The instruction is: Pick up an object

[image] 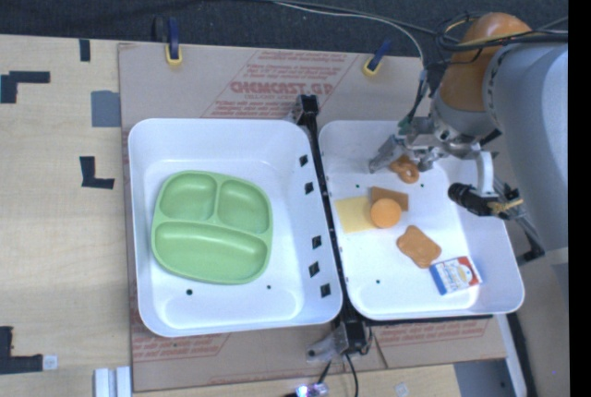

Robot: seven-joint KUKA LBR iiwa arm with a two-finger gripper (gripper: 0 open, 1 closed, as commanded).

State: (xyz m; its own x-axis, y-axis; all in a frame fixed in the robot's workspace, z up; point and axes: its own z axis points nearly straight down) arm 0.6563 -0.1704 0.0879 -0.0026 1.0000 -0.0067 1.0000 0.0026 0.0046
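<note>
the arm [517, 100] reaches in from the right and hangs over the upper part of the right bin [489, 294], its orange band showing above the wrist. the gripper [404, 166] is down near the bin floor, and a small orange-brown object [404, 171] sits right at its fingers, looking pinched between them (the piece is small and partly hidden, so its shape and long axis are hard to read, though it seems to lie roughly level, running left to right). just below it on the bin floor lie a brown block [391, 198] with an orange ball [386, 214] touching its lower edge, and a pale yellow square [352, 213] just to the left of the ball. an orange, rounded flat piece [419, 246] lies lower and to the right, its long axis slanting from upper left to lower right, and a small white, red and blue packet [456, 275] rests near the bin's lower right corner, tilted the opposite way. the left bin [148, 146] holds a green divided plate [212, 227], well apart from the gripper.
</note>
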